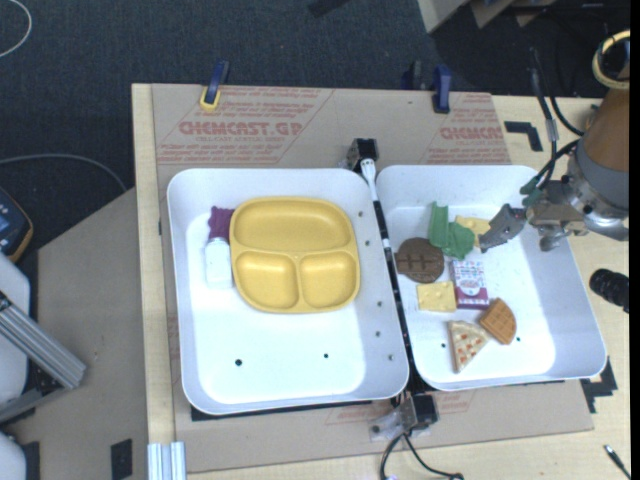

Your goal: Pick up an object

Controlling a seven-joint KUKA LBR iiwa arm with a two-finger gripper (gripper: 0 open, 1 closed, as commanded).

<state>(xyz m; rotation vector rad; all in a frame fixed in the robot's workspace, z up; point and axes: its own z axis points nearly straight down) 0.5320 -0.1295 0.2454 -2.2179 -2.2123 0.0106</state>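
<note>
Pizza slice (465, 343) in right bin (570, 353), hand (503, 230) low over green toy (447, 234)

Bright even light, soft shadows, slightly grainy

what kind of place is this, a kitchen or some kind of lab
Most likely a robotics lab, not a kitchen. The white bins sit on a board clamped to a bench, a robot arm reaches in, and the food pieces look like toys.
</note>
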